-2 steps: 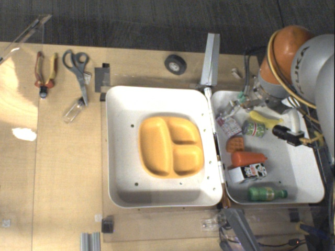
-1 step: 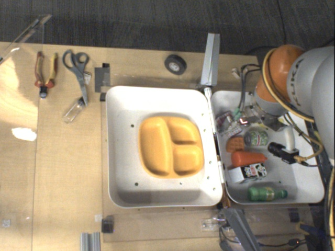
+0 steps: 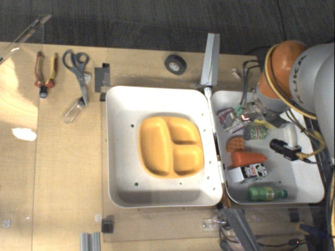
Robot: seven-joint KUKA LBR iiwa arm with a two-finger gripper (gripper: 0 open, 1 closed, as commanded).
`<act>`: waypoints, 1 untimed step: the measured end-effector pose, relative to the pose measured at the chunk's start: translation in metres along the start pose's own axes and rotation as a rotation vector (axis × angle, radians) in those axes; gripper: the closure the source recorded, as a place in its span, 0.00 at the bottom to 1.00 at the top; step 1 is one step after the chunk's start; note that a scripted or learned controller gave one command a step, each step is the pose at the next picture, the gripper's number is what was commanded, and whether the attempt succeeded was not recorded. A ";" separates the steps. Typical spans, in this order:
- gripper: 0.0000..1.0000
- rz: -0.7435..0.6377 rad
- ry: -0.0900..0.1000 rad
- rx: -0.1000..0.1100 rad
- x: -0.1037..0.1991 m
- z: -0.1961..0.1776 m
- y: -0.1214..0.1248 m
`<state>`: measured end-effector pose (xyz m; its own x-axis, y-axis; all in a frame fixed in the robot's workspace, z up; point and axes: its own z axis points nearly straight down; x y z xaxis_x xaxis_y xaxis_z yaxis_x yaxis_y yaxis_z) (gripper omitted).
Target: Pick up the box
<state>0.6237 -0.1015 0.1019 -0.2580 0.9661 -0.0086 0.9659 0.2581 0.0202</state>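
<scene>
My gripper (image 3: 250,110) hangs at about one o'clock over the right bin (image 3: 309,192), low among the clutter at that bin's far end; whether it is released or clenched I cannot tell, since the wrist and cables cover it. The box (image 3: 253,170), small and patterned in black, white and red, lies toward six o'clock in the same bin, just under the red-orange carrot-like piece (image 3: 249,157) and above the green bottle (image 3: 266,193). I judge it awkward: neighbours crowd it, so I would need to come down squarely. The left bin (image 3: 121,188) holds the yellow divided tray (image 3: 171,145) at its centre, well apart.
</scene>
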 end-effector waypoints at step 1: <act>1.00 0.048 0.005 0.013 0.028 -0.128 0.058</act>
